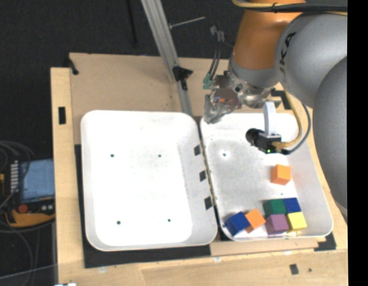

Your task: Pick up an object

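Over the right bin's far left corner we see the claw; whether it holds anything, we cannot tell. Coloured blocks cluster along the near edge, one orange block apart.

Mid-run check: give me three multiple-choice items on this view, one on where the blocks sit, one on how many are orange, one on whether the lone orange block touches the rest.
1. Which bin holds the blocks?
A. left bin
B. right bin
C. both

2. How many blocks are orange?
A. one
B. two
C. three

3. The lone orange block is
A. stacked on the green block
B. touching the cluster
C. apart from the cluster

Answers:
1 B, all blocks lie in the right bin, mostly near its front edge.
2 B, one orange block alone, another orange block beside the blue block.
3 C, white floor shows between it and the green block.
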`<state>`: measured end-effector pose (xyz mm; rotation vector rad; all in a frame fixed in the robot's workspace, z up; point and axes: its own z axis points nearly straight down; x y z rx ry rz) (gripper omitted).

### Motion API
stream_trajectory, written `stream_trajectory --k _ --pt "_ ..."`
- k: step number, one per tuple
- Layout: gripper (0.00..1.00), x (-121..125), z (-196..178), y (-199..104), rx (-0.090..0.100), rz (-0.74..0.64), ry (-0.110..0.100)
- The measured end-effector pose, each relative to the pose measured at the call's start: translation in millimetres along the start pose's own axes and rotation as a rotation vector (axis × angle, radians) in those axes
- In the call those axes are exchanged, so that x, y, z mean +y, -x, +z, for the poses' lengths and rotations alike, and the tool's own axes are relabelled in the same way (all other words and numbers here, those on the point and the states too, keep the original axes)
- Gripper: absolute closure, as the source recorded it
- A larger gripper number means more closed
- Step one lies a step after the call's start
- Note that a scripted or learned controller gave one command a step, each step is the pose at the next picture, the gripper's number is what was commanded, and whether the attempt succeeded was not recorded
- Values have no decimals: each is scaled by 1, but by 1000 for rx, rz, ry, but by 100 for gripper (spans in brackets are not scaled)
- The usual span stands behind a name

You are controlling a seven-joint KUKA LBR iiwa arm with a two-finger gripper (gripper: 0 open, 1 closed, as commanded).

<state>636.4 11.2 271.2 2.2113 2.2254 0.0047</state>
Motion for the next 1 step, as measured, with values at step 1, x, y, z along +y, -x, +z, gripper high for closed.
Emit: stream_trajectory --k 1 --pt "100 1 18 -48 1 0 -7"
